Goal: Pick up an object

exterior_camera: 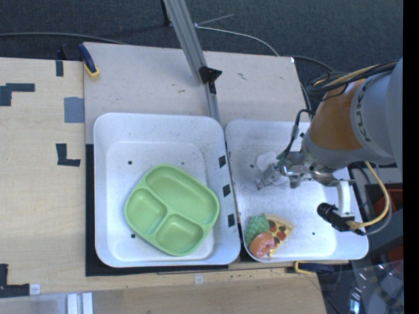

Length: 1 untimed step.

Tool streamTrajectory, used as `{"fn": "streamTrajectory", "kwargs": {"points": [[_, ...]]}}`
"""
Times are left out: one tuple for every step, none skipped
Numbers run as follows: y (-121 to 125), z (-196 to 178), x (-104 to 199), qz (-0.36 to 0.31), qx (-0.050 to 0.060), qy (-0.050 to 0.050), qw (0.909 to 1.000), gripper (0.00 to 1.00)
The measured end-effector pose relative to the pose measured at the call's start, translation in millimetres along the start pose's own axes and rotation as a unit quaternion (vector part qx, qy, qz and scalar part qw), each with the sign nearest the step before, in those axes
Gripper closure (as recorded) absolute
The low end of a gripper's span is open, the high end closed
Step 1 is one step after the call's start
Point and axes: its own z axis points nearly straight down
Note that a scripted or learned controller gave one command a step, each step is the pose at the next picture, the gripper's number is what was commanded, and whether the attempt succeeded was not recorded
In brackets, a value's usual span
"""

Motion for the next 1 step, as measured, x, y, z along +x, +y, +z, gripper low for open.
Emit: {"fn": "streamTrajectory", "kwargs": {"points": [[1.1, -12.8, 1.0, -0.001, -0.002, 0.000, 1.0000, 1.00]]}}
